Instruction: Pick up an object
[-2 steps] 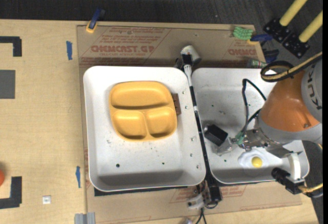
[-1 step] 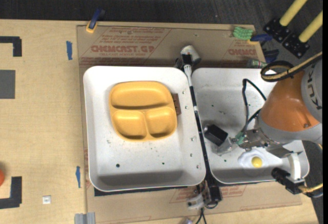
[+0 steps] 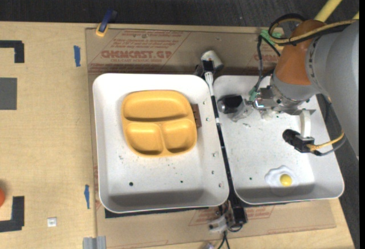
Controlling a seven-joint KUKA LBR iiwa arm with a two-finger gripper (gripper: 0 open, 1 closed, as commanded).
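The pincer (image 3: 258, 99) sat low over the upper left part of the right bin (image 3: 319, 185), close to the bin's far wall. Whether it was apart or together could not be told, since its metal parts were small and bunched under the wrist. Just to its left lay a small dark object (image 3: 230, 103) on the bin floor, near the pincer; whether they touched could not be made out.

The arm (image 3: 325, 65) came in from the right and bent down over the bin, its grey body covering the upper right corner, with the orange band (image 3: 293, 57) above the wrist. A black cable with a yellow stretch (image 3: 319, 148) hung below it across the bin.

A fried egg toy (image 3: 282, 178), white with a yellow centre, lay near the front wall of the right bin, well apart from the pincer. In the left bin (image 3: 114, 185) rested a yellow divided tray (image 3: 158, 121), well apart from the arm. Both bins stood on the table (image 3: 45, 128).
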